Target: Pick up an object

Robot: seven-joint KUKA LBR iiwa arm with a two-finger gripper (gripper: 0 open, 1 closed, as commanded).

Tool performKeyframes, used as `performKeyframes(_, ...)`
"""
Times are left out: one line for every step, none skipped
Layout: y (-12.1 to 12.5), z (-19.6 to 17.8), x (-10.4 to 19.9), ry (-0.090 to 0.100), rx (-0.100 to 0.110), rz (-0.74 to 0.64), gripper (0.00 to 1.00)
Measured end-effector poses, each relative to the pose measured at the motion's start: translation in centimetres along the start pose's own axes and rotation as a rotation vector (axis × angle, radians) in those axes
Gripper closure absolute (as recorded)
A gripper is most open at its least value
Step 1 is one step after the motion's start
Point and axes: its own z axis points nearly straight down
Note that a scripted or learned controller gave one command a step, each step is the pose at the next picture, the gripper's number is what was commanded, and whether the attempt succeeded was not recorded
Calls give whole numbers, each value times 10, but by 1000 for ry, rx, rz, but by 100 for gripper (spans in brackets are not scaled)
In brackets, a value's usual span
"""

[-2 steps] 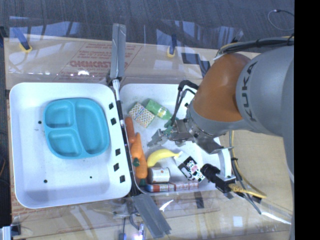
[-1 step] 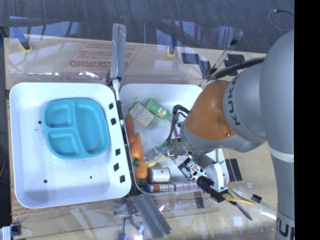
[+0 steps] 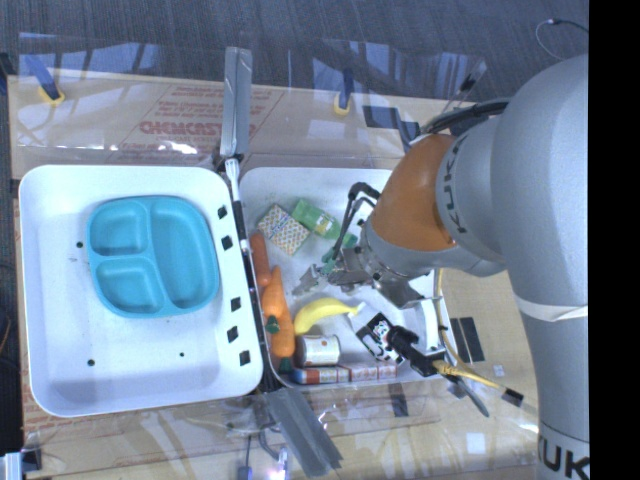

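Note:
My gripper [image 3: 335, 271] hangs low in the middle of the right bin [image 3: 300, 181], under the grey arm with its orange band. Just below it lies a yellow banana [image 3: 322, 313]. To the left, along the bin's wall, lie a carrot [image 3: 260, 256] and an orange toy [image 3: 278, 318]. A checkered box [image 3: 284, 230] and a green packet [image 3: 312, 217] sit above and to the left of the gripper. Near the front wall are a small can [image 3: 320, 349] and a long red-and-white tube [image 3: 345, 374]. Nothing shows in the gripper's hold.
The left bin [image 3: 40, 298] holds a blue divided plate [image 3: 153, 254]. A metal bar [image 3: 237, 98] runs above the wall between the bins. The arm's bulk covers the right side of the right bin.

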Motion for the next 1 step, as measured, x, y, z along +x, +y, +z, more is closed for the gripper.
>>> performKeyframes(-36,27,7,1,-1,-44,0)
